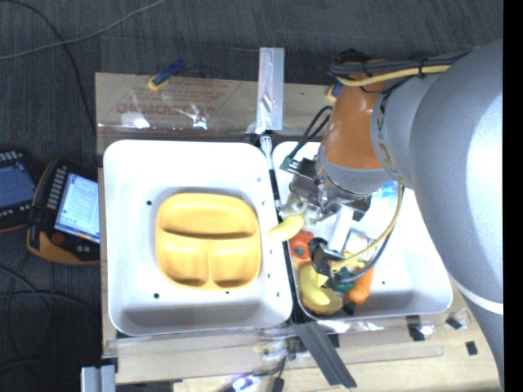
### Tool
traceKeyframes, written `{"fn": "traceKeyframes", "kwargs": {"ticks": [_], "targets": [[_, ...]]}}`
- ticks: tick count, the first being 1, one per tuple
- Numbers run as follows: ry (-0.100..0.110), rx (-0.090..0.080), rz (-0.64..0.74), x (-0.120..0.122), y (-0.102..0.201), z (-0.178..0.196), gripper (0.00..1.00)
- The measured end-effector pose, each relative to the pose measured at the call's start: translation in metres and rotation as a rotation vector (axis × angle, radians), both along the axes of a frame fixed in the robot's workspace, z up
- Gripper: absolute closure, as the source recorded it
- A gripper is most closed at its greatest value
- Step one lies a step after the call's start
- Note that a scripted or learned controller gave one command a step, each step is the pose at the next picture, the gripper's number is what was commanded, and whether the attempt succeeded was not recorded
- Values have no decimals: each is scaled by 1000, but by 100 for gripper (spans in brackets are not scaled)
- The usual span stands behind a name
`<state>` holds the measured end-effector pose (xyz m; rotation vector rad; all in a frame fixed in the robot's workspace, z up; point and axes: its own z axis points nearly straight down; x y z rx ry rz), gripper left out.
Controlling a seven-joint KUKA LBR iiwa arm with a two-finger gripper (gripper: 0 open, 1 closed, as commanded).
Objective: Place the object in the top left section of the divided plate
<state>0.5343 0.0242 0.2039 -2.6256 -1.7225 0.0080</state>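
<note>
Two bins sit side by side on the bench. The left bin (122, 219) holds a divided plate (209, 239) near its middle, one long section toward the far side, two smaller sections toward the near side. The right bin (425, 292) holds a cluster of toy foods (327, 280) in its near left corner, close against the shared wall. The arm (392, 129) reaches in from the right above the right bin. A banana-like piece (286, 228) lies over the wall between the bins, just below the gripper (315, 207). A pendant (69, 215) rests on the floor left of the bench. A plastic sheet (184, 104) lies behind the left bin.
</note>
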Motion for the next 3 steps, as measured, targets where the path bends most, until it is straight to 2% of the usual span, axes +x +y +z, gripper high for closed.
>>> {"fn": "traceKeyframes", "kwargs": {"ticks": [1, 2, 3], "targets": [[1, -1, -19, -41, -4, -10, 100], [7, 0, -16, -41, -3, -2, 100], [3, 0, 83, -44, 44, -22, 100]]}}
